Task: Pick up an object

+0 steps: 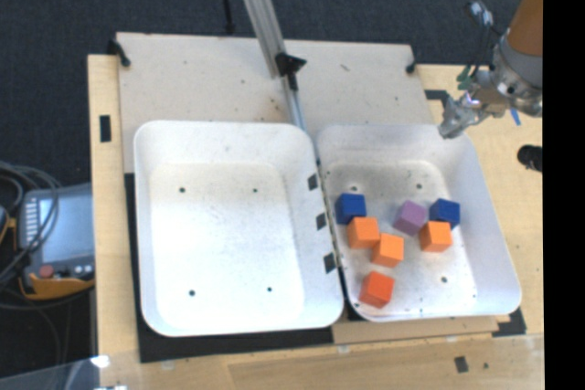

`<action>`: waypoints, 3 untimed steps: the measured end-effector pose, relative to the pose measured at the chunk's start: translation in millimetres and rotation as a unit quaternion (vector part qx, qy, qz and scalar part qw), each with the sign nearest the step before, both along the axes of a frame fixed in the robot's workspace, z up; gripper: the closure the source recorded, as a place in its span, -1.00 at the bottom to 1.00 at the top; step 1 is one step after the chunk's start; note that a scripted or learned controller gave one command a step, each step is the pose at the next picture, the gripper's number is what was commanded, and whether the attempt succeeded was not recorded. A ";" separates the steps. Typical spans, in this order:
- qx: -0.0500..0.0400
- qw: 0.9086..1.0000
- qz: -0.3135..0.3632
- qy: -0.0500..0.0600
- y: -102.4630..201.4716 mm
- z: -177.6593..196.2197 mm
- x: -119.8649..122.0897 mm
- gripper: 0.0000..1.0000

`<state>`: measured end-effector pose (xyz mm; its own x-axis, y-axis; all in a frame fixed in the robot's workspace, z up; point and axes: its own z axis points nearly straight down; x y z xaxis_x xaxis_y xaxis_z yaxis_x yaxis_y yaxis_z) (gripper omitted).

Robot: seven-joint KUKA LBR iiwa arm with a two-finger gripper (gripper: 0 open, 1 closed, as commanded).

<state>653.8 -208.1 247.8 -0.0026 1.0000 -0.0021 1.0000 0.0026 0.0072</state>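
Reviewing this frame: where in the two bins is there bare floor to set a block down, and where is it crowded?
The left bin offers bare floor from wall to wall. In the right bin, the back strip is bare, under the gripper at its far right corner. Crowded: the middle and front, where blue, purple and orange blocks cluster.

Slanted metal rail (260, 0) above bench (105, 196)

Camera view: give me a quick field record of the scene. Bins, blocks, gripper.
left bin: white, no blocks in it
right bin: white, holds all the blocks
blue blocks: two
orange blocks: four
purple block: one, between the blue ones
gripper: over the right bin's far right corner, away from the blocks
fingers: state unclear
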 end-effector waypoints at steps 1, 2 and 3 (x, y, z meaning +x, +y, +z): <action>0.001 1.000 0.001 0.004 48.1 -8.2 1.8 1.00; 0.002 1.000 0.002 0.003 102.2 2.8 -1.2 1.00; 0.002 1.000 0.002 0.004 153.0 10.6 -11.2 1.00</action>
